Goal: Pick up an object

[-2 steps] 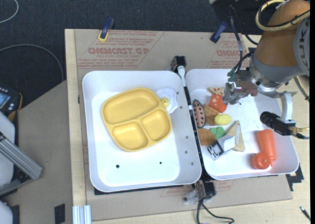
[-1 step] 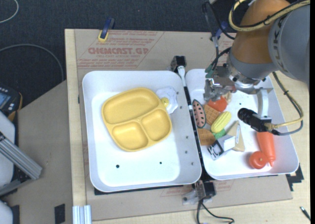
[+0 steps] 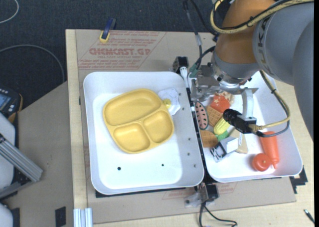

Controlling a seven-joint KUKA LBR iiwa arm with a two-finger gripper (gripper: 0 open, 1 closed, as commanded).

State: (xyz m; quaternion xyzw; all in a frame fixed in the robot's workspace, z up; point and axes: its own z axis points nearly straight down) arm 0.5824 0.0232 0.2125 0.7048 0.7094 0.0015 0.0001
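My gripper (image 3: pixel 213 91) hangs over the upper left corner of the right bin (image 3: pixel 281 116), just above a pile of small objects. Under and beside it lie a red-orange piece (image 3: pixel 219 104), a pink oval with dark stripes (image 3: pixel 202 115), a yellow-green piece (image 3: pixel 222 127) and a tan wafer (image 3: pixel 213 116). An orange bottle (image 3: pixel 266 150) lies toward the bin's front right. A grey and white block (image 3: pixel 224 147) sits near the front left. The wrist hides the fingertips, and I cannot tell whether anything is between them.
The left bin (image 3: pixel 144 168) holds a yellow divided plate (image 3: pixel 137 121), with a small clear and yellow item (image 3: pixel 170 99) at the plate's right edge. A rail with screws (image 3: pixel 194 136) separates the bins. A yellow and blue clip (image 3: pixel 106 31) lies on the cardboard behind.
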